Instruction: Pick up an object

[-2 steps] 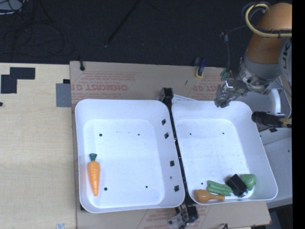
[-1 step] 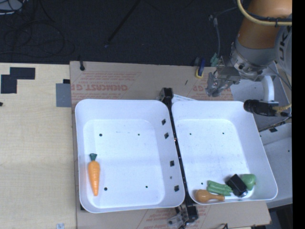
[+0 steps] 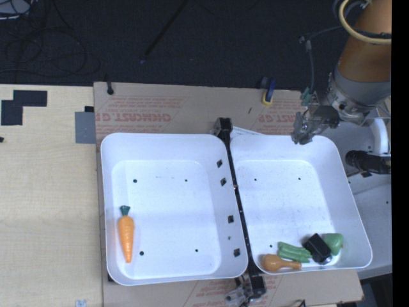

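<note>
Nothing is being held yet: gripper, aperture unclear, is hovering over the right bin, far from carrot.

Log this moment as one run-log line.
pincer: above right bin far rim | carrot: left bin | right bin near corner: black block, green items, orange item

Pretty clearly a robotics lab setup: grey KUKA arm bolted by a bench, two white bins sitting on a taped-down cardboard sheet, loose cables trailing over the dark floor behind, toy veggies as test objects.
</note>
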Robot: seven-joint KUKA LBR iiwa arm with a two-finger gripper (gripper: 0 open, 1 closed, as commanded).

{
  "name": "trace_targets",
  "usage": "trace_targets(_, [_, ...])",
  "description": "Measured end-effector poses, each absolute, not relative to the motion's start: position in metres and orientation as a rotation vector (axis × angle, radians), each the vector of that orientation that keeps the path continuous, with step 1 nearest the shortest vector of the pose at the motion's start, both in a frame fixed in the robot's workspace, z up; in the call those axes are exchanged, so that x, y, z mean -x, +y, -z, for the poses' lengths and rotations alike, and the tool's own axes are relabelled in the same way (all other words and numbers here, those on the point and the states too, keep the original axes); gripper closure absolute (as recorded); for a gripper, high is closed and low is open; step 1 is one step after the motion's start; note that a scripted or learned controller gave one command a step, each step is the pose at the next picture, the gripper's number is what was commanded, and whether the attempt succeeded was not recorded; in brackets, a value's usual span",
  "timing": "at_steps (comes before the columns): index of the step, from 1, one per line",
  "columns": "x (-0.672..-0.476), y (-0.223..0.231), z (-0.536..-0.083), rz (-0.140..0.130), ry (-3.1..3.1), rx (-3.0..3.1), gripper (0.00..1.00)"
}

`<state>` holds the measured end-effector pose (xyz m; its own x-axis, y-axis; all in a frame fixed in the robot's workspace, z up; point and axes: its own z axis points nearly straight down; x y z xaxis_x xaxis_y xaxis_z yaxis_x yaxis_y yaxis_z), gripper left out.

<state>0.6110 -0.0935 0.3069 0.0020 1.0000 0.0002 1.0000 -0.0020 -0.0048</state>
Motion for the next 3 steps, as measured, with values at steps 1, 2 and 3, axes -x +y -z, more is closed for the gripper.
trace_targets(1, [-0.645, -0.034, -0.277, -0.002, -2.225, 2.213, 1.0])
trace_targets(2, [-0.635, -0.012, -0.321, 0.003, -2.225, 2.219, 1.0])
trace_targets(3, [-0.644, 0.089, -0.312, 0.001, -2.23, 2.208, 1.0])
